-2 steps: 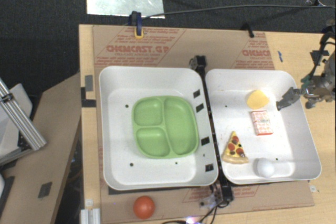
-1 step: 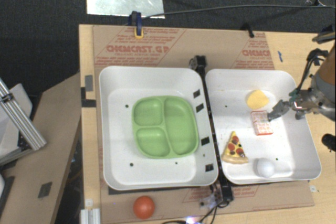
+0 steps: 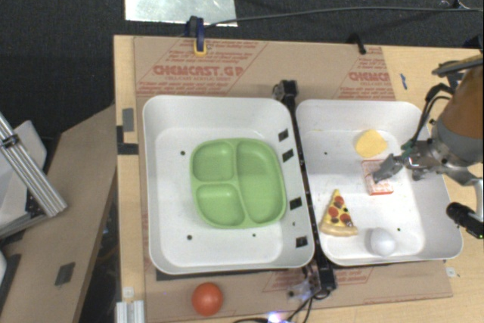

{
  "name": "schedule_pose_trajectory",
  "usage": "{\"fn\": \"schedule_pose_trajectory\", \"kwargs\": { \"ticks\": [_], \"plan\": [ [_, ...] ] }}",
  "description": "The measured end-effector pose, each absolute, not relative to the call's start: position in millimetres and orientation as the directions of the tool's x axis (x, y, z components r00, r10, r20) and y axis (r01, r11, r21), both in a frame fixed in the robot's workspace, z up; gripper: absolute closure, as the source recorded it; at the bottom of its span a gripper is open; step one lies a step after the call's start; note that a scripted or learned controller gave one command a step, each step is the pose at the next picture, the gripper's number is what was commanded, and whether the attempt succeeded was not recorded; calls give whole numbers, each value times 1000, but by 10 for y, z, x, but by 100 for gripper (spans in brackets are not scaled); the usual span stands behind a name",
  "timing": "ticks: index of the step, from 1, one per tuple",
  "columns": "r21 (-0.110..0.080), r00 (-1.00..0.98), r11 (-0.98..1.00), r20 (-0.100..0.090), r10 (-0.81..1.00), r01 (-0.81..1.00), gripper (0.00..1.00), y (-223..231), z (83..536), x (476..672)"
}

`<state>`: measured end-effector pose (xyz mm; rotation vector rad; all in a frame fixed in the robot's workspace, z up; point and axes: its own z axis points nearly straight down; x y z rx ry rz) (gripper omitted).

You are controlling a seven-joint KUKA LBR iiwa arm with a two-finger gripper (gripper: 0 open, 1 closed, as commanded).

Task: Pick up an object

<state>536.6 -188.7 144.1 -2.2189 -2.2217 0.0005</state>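
1. Writing: the brown board (image 3: 257,60) under the bins carries red print, "CHEMCAST GP", once at upper centre and again, partly cut off, toward the upper right.
2. My gripper (image 3: 384,170) sits at right of centre in the frame, inside the right bin (image 3: 333,125). Whether my jaws stand apart or together I cannot tell from this angle.
3. Directly under my tip lies a small flat packet (image 3: 380,185), white with a red lower edge; any print on it is too small to read. It rests on the bin floor.
4. Other items in the right bin, one each: a yellow round piece (image 3: 371,143) above the packet, a toy pizza slice (image 3: 338,214) with red dots at lower left of it, a white ball (image 3: 382,241) near the bottom wall.
5. Left bin (image 3: 166,163): one green divided plate (image 3: 237,182), three compartments, lying flat at centre.
6. One red-orange ball (image 3: 207,298) sits on the bench below the left bin, outside it.
7. Bins counted: two, side by side.
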Motion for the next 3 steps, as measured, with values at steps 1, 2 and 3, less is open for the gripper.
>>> {"fn": "schedule_pose_trajectory", "kwargs": {
  "ticks": [1, 2, 3],
  "plan": [
    [-2, -1, 1, 1, 1000, 1000, 0, -1953, 949, 5434],
    [4, -1, 1, -1, 1000, 1000, 100, -1957, 1084, 5448],
    [6, -4, 4, -2, 1000, 1000, 100, -1894, 1607, 5388]
  ]
}}
